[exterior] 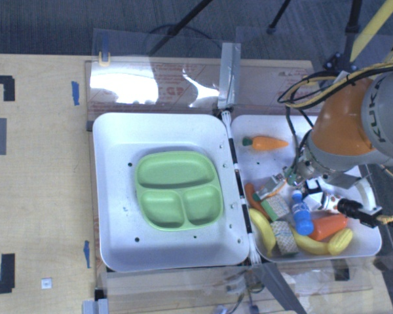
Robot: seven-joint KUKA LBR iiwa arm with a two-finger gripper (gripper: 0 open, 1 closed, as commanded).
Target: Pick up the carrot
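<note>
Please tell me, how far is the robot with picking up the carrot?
Nothing looks done yet: the carrot lies in the right bin, near its far wall, apart from the other toys. In hand: the arm hangs over this bin, its claw above the clutter nearer the camera. Left: reaching the carrot, gripping it, lifting it.

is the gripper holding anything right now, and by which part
It cannot be told. The gripper is down among the clutter in the right bin, with the arm covering it. The carrot lies apart, untouched, near the bin's far edge.
</note>
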